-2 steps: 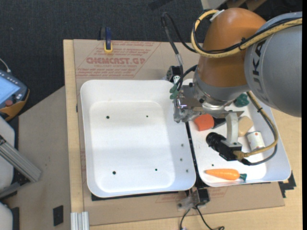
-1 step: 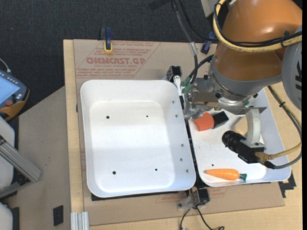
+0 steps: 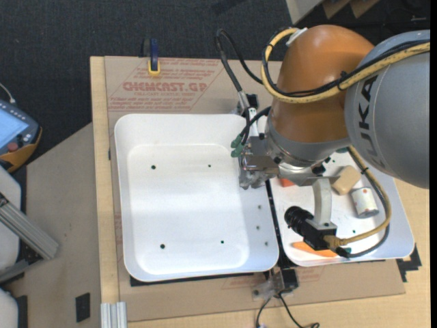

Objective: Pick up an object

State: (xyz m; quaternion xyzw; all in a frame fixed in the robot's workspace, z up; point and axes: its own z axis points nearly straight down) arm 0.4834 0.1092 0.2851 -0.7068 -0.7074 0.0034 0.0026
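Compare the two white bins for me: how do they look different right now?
The left bin lies in open view with small dark dots on its floor, while the right bin is largely covered by the arm. The right bin holds several things, among them a white cylinder, a tan block and an orange piece; the left bin holds none of these. Both are shallow, white and set side by side.

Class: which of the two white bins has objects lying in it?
The right bin, under the arm: it holds a white cylinder and a tan block. The left bin shows only small dark holes.
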